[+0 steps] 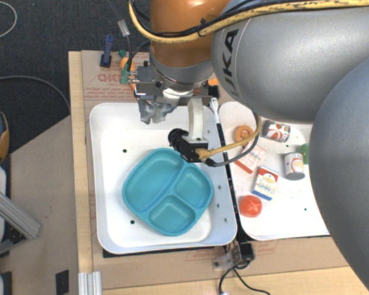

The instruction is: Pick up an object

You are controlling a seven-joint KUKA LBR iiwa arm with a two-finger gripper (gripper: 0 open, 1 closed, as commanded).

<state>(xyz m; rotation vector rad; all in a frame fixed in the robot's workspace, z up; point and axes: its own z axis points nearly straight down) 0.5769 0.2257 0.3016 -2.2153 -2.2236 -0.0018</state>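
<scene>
A teal divided plate (166, 192) lies flat in the left bin (104, 165), towards its front. My gripper (154, 111) hangs over the far part of that bin, just beyond the plate's far rim and apart from it. A white and black attachment (194, 134) with a yellow cable reaches down beside it to the plate's far right edge. The right bin (283, 226) holds several small items: an orange ring (243, 131), a red tomato (251, 206), a blue and orange box (265, 183) and a grey can (293, 166). The arm hides part of that bin.
A red and white can (276, 130) and a red and white packet (252, 158) also lie in the right bin, with something green (305, 149) at the arm's edge. Clips and cables (114, 57) sit on the cardboard behind the left bin.
</scene>
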